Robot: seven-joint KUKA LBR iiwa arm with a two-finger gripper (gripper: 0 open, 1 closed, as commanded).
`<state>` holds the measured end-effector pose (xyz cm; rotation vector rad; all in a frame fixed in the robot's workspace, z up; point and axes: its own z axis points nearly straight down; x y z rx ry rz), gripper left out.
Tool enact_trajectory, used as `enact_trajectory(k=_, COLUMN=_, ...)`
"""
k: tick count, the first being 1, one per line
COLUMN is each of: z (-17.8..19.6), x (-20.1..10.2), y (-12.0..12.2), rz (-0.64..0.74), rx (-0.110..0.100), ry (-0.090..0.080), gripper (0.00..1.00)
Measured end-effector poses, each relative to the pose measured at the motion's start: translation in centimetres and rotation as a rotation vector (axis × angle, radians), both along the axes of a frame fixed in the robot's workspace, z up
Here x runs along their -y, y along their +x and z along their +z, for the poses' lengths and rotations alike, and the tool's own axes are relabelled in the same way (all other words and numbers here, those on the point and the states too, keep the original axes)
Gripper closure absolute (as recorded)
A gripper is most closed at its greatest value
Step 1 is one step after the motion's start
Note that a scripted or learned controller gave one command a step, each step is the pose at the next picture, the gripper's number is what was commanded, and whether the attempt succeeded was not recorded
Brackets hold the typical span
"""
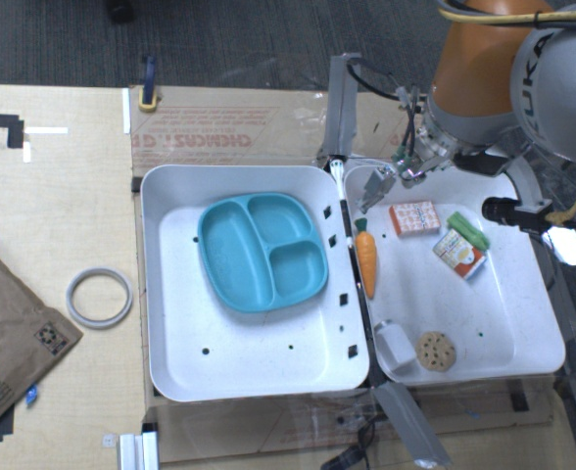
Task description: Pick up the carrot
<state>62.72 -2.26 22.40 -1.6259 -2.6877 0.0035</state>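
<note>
The carrot is orange with a small green top and lies lengthwise along the left wall of the right bin. It rests on the bin floor, untouched. My gripper hangs over the bin's back left corner, a little beyond the carrot's green end. Its fingers are open with nothing between them. The grey arm with its orange band reaches in from the upper right.
The right bin also holds a small red and white box, a green and red packet, a cookie and a pale block. A blue divided plate lies in the left bin. A tape ring sits on the bench.
</note>
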Motion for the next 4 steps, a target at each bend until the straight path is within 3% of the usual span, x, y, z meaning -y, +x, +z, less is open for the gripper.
enact_trajectory(k=1, z=21.5, x=-3.3, y=3.3, rz=0.222, rx=0.001, ry=0.0, gripper=0.0)
enact_trajectory(k=2, z=-3.3, x=-6.1, y=2.4, rz=0.305, rx=-0.003, ry=0.002, gripper=0.0)
enact_trajectory(k=3, z=-2.6, x=-5.9, y=2.6, rz=0.299, rx=-0.004, ry=0.001, gripper=1.0)
enact_trajectory(k=4, z=7.7, x=-4.0, y=1.7, rz=0.501, rx=0.001, ry=0.001, gripper=1.0)
